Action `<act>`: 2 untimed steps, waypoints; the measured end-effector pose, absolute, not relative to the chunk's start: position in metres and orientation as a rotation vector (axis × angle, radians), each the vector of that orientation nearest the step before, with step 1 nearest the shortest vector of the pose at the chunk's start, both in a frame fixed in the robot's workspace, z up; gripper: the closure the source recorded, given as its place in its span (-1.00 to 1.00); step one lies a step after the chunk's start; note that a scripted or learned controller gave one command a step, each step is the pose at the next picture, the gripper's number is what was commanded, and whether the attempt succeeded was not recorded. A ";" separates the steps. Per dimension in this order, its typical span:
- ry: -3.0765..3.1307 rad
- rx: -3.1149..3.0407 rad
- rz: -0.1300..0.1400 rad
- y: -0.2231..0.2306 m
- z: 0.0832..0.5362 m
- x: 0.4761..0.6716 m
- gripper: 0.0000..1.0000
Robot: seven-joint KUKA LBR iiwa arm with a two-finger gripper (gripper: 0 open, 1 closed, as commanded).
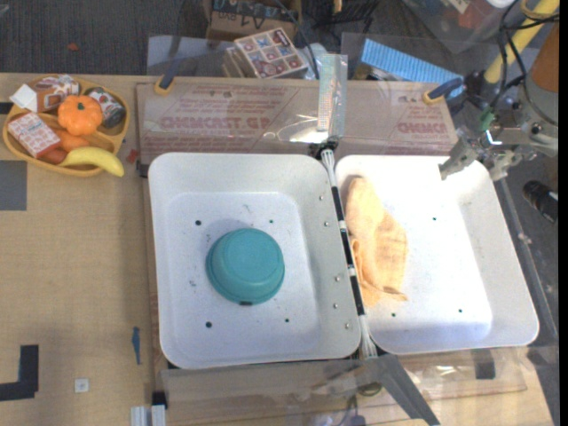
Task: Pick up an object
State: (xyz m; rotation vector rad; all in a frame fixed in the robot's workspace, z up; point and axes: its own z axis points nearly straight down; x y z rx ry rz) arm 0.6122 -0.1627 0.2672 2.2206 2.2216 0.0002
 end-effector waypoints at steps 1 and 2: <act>2.304 2.135 0.000 -0.109 0.145 0.614 -1.00; 2.363 2.054 0.014 -0.105 0.092 0.602 -1.00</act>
